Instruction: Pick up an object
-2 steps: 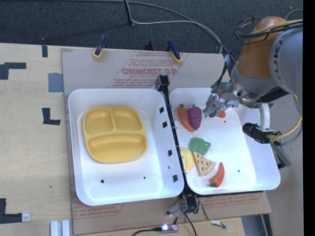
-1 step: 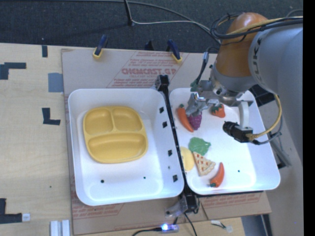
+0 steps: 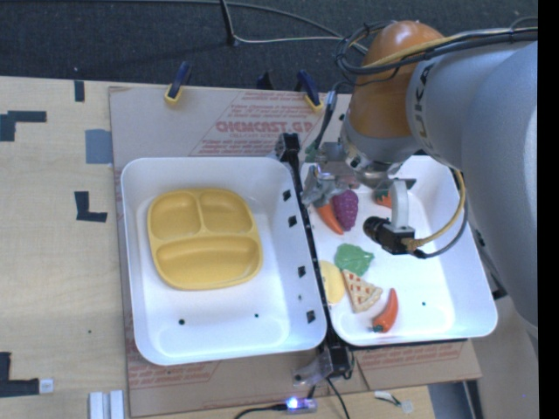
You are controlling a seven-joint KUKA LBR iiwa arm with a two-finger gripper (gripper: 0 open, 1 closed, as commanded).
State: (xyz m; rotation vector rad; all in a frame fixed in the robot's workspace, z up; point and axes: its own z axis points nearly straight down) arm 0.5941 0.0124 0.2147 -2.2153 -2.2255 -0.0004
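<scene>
The arm [image 3: 410, 77] leans over the right bin [image 3: 454, 308], its gripper [image 3: 336, 182] low at the bin's far left corner, just above the purple grape toy [image 3: 347, 208] and orange carrot [image 3: 330, 218]. This looks like the reach-in step. Whether the jaws are spread I cannot tell. Next comes centring over one piece and closing.

Tool [image 3: 336, 184] over purple grapes [image 3: 346, 208]

1. Lighting: even, moderately bright, apparently from overhead.
2. Shadows: soft, faint, beneath the arm [image 3: 454, 103] on the right bin [image 3: 454, 312].
3. Glare: mild sheen on the left bin [image 3: 148, 339].
4. Sharpness: slightly soft throughout; small toys lack detail.
</scene>
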